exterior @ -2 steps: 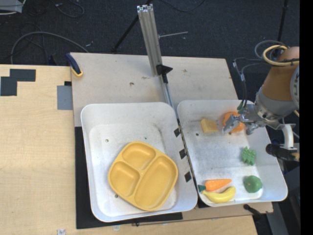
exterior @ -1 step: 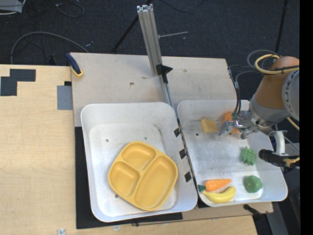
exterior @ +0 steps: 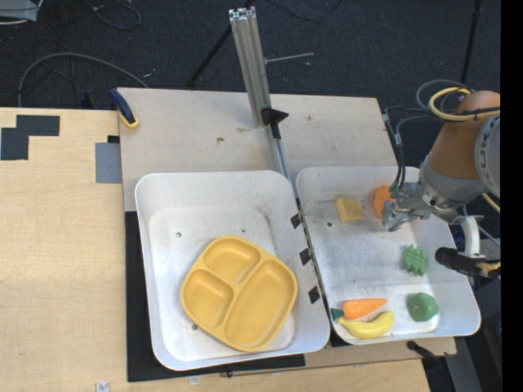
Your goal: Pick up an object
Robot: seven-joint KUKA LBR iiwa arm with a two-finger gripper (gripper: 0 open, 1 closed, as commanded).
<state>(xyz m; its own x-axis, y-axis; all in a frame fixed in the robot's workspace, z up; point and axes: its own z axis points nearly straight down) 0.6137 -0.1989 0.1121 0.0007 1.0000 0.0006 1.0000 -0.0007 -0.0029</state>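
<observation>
My gripper [exterior: 395, 219] hangs low over the back right part of the right bin [exterior: 368, 256]. An orange item [exterior: 381, 198] lies right beside it on the left, partly hidden by the gripper. A pale yellow block [exterior: 350, 211] sits a little further left. Toward the bin's right side lies a small green leafy piece [exterior: 416, 260]. Along the front edge rest a carrot [exterior: 363, 307], a banana [exterior: 368, 326] and a round green item [exterior: 422, 306]. The view shows nothing held between the fingers.
The left bin [exterior: 163, 219] holds a yellow divided plate [exterior: 239, 291]. An upright metal post [exterior: 249, 64] stands behind the bins. Black clips mark the seam between the two bins.
</observation>
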